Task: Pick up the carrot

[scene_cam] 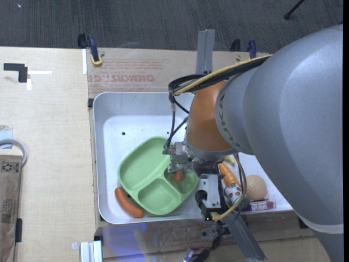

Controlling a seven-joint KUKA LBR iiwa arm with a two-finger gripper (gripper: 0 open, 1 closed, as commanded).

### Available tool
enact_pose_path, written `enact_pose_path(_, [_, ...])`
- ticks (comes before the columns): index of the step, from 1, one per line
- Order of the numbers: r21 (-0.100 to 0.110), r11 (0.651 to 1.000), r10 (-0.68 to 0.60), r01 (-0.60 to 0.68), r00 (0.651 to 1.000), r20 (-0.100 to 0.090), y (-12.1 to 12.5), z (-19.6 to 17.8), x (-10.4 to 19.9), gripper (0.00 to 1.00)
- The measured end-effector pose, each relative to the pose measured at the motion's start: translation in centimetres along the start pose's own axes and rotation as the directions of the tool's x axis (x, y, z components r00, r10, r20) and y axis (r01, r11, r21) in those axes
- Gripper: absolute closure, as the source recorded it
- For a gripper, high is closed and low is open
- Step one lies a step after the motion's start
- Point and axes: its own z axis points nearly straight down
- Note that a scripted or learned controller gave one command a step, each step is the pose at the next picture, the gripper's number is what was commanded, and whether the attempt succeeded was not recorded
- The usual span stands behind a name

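The carrot [227,173], orange and slim, lies in the right bin, partly hidden by the arm's wrist. My gripper [177,165] hangs to its left, low over the right side of a green divided plate [146,174] in the left bin. A small orange-red bit [178,175] shows just under the gripper, over the plate; what it is and whether it is held cannot be made out. The grey arm with its orange band [204,121] covers most of the right bin.
A reddish sausage [128,202] lies by the left bin's front wall [99,162], beside the plate. In the right bin sit a beige ball [255,187] and a small red-and-white box [263,205]. Cables hang from the wrist.
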Motion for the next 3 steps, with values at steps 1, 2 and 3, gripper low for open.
enact_pose_path(1, [0.001, 0.983, -0.186, 0.186, 0.983, 0.001, -3.0, -10.6, 2.3, 1.0])
enact_pose_path(2, [0.002, 0.983, -0.186, 0.186, 0.983, 0.002, -0.8, -7.5, 5.4, 1.0])
enact_pose_path(3, [0.0, 1.0, 0.022, -0.022, 1.0, 0.002, 2.4, -25.7, 1.0, 1.0])
